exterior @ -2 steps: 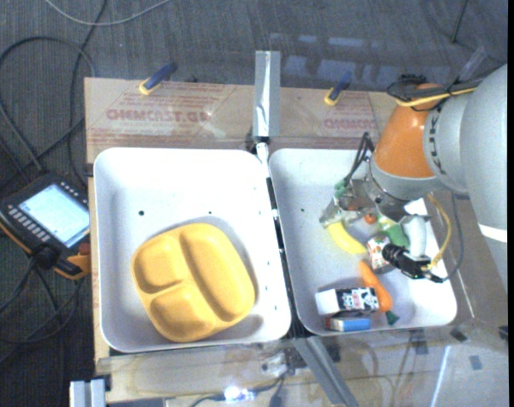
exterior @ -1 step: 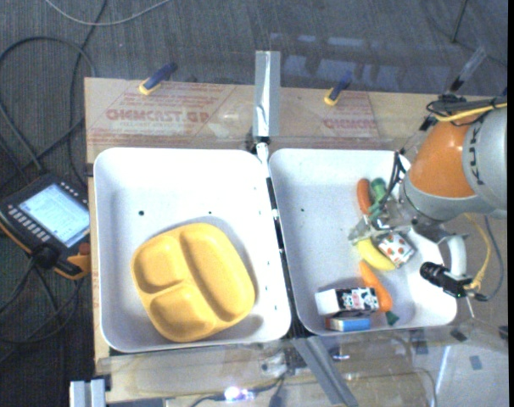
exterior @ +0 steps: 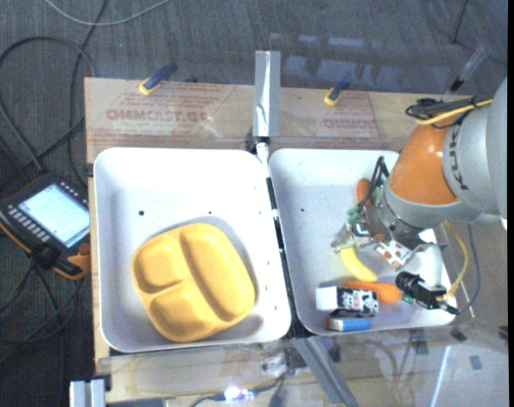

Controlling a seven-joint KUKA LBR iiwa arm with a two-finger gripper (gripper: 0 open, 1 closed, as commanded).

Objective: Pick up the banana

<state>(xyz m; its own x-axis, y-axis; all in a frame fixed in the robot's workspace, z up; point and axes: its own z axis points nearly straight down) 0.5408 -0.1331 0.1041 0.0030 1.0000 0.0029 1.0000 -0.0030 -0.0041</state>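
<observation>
Two white bins sit side by side on the counter (exterior: 113,108), a grey divider post (exterior: 265,91) rising at the far end of their shared seam.

Landmark: the right bin (exterior: 312,185).

- Banana (exterior: 357,264): inside the right bin, toward its right half, roughly midway between the far and near walls. Yellow, lying flat, only partly exposed; its upper end is covered by the hand.
- Hand (exterior: 363,231): low over the right bin, directly above and at the banana's upper end. The arm (exterior: 460,164), grey with an orange band, comes in across the bin's right wall. Whether the hand's jaws are apart or together, cannot tell; wrist hardware and cabling block the tips. Cannot tell if it touches the banana.
- Orange carrot-like piece (exterior: 382,292): in the right bin, just nearer than the banana, close to the near wall.
- Small white box (exterior: 329,297) and dark patterned item (exterior: 356,300): beside the carrot piece, on its left.
- Blue and white marker-like item (exterior: 350,321): against the right bin's near wall.
- Yellow divided tray (exterior: 193,280): in the left bin (exterior: 121,185), left of the right bin.
- Handheld pendant (exterior: 45,219): on the floor, well left of the right bin.
</observation>
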